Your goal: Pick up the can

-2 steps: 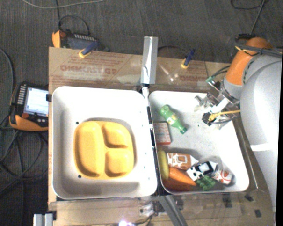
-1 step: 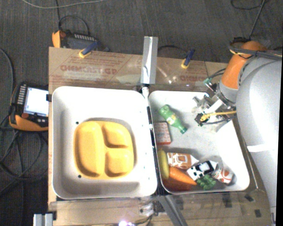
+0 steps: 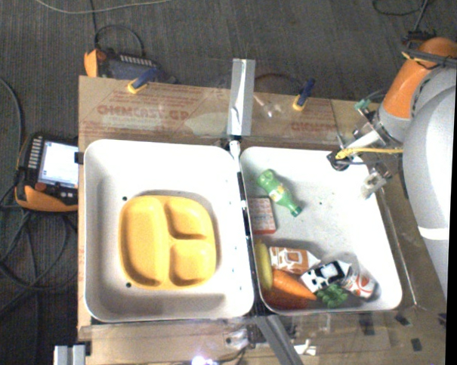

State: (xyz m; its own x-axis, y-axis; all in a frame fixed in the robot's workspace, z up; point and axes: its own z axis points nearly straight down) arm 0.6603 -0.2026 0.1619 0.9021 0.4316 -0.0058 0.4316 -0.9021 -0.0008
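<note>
The step in hand was, by my judgement, the approach: the can (image 3: 359, 283) was not yet taken. The gripper (image 3: 357, 168) hung over the 1 o'clock corner of the right bin (image 3: 329, 224), at the end of the arm (image 3: 430, 149). Whether the claw was spread or pressed together I cannot tell; the view was too small and blurred there. Nothing could be seen in it.

The can lay in the 5 o'clock corner of the same bin, seemingly on its side, close to the bin's wall. From the claw it was at about 6 o'clock and well apart, with bare white floor between them. It was crowded. A black-and-white spotted carton (image 3: 323, 275) touched it at its 9 o'clock side and a small green item (image 3: 332, 296) lay just beside. Further at 9 o'clock lay a carrot (image 3: 290, 285) and a brown carton (image 3: 292, 259). A green bottle (image 3: 278, 191) lay apart, toward 11 o'clock of the can.

To do this step well, the claw should probably travel toward 6 o'clock above the bin and come down centred on the can. It should close across the can's round body, not along it. The side toward the wall looked tight, so a clumsy descent could strike the wall or catch the spotted carton instead.
</note>
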